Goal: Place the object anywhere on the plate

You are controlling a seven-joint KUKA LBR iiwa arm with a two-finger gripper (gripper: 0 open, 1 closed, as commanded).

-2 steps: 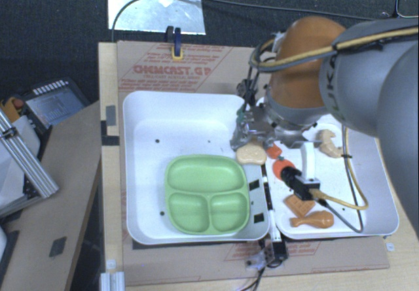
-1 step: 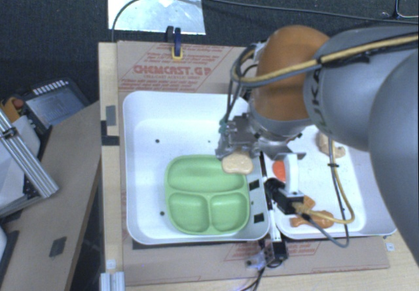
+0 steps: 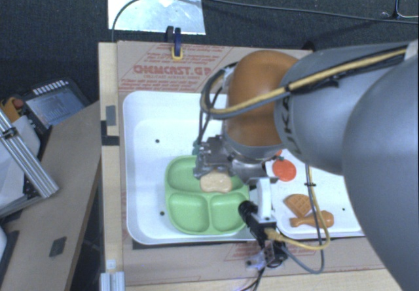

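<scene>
A green divided plate [image 3: 196,208] lies in the front part of the left white bin [image 3: 147,152]. A pale tan, rounded object [image 3: 216,183] rests over the plate's back compartment, right at its inner divider. My gripper [image 3: 208,164] hangs directly above that object, its metal parts touching or nearly touching the top of it. The arm's orange band [image 3: 258,97] and grey body hide the gripper's upper part and the plate's right back edge.
In the right bin lie an orange-red round piece [image 3: 284,170] and a brown fish-shaped piece [image 3: 308,211]. Cables [image 3: 265,244] trail over the front rim between the bins. A cardboard sheet [image 3: 170,67] lies behind the bins; a yellow clamp [image 3: 175,44] holds it.
</scene>
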